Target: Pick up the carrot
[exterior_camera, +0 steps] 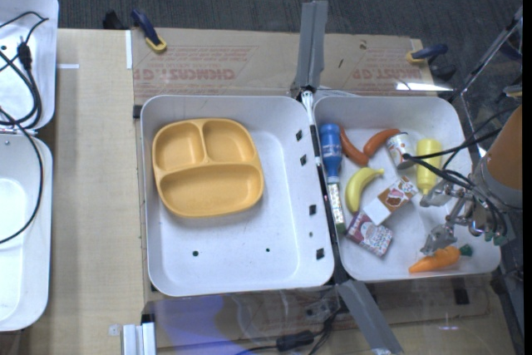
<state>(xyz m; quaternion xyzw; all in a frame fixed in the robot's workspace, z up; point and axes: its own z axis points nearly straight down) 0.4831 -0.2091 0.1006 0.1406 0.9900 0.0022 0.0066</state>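
While scanning from left | yellow divided plate (208, 167) in left bin (166, 262) | banana (359, 186) mid right bin (357, 262) | carrot (435, 260) at right bin's near edge | my gripper (439, 239) just above carrot, finger spread: can't tell, no visible hold

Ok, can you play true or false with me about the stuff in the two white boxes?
1. The yellow plate sits in the left bin. True.
2. The carrot lies on the yellow plate. False: it lies in the right bin, near the front corner.
3. The banana is in the right bin. True.
4. The pincer hangs over the left bin. False: it is over the right bin, just above the carrot.
5. The blue bottle lies beside the wall between the bins. True.
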